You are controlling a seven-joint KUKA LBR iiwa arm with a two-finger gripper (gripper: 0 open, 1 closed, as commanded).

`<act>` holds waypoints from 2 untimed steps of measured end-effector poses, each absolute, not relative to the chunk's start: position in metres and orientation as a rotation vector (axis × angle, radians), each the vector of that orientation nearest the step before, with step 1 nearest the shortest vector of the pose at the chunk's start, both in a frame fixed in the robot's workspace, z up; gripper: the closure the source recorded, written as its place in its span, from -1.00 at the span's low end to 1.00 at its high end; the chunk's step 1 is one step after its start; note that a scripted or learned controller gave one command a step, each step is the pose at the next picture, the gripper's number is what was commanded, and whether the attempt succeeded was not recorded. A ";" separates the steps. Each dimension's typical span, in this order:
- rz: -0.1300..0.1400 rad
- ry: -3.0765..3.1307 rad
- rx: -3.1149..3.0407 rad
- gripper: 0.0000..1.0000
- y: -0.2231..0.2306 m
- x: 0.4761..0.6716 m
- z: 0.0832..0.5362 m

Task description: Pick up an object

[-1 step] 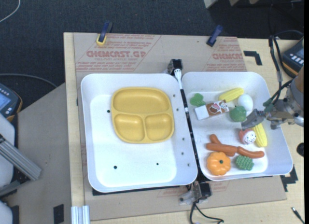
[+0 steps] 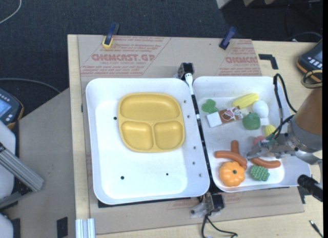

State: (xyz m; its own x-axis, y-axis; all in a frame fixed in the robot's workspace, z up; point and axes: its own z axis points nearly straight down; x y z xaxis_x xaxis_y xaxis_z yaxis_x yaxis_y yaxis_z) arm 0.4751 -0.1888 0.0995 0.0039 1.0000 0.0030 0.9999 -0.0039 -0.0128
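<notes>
The right bin (image 2: 205, 144) holds several toy foods. Among them are an orange pumpkin (image 2: 231, 174), two red sausages (image 2: 229, 155), a green knobbly piece (image 2: 259, 173), an orange-red sausage (image 2: 266, 163), a green pepper (image 2: 251, 121), a yellow corn cob (image 2: 245, 100), a white egg (image 2: 261, 108) and a small brown-and-white box (image 2: 225, 116). My gripper (image 2: 262, 147) reaches in from the right and sits low over the bin's right half. It is just above the orange-red sausage and right of the upright red sausage (image 2: 234, 146). Nothing is seen held in it.
The left bin (image 2: 102, 170) carries a yellow three-compartment plate (image 2: 151, 120). A green leafy piece (image 2: 209, 106) lies near the divider between the bins. A black cable (image 2: 279, 96) loops over the right bin's far right side, near the arm (image 2: 312, 121).
</notes>
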 end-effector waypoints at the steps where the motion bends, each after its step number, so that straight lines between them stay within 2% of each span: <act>1: -0.007 -2.234 -2.216 -1.00 -0.152 0.570 0.095; 2: 0.000 -2.221 -2.212 -1.00 -0.099 0.521 0.117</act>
